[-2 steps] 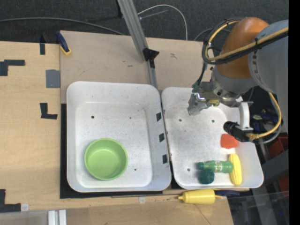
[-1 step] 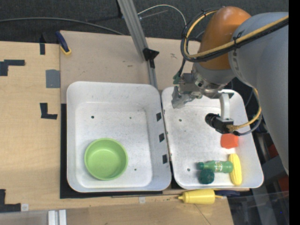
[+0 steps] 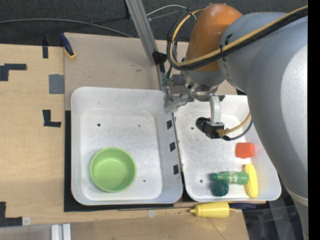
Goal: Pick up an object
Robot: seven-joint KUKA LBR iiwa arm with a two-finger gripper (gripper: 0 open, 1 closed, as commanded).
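Observation:
My gripper (image 3: 173,100) hangs low over the top left corner of the right bin (image 3: 192,149), close to the ridge between the two bins. Nothing shows in it. In the right bin's near right corner lie an orange block (image 3: 244,150), a yellow banana-like piece (image 3: 251,180), a green bottle (image 3: 229,177) on its side and a dark green lump (image 3: 219,188) touching it. A light green bowl (image 3: 113,169) sits upright in the near left part of the left bin (image 3: 120,109).
A yellow squeeze bottle (image 3: 212,210) lies on the bench just outside the right bin's front edge. The arm's bulk covers the right bin's far right side. A black cable fitting (image 3: 209,127) hangs below the wrist. A slanted metal pole (image 3: 142,24) rises behind the bins.

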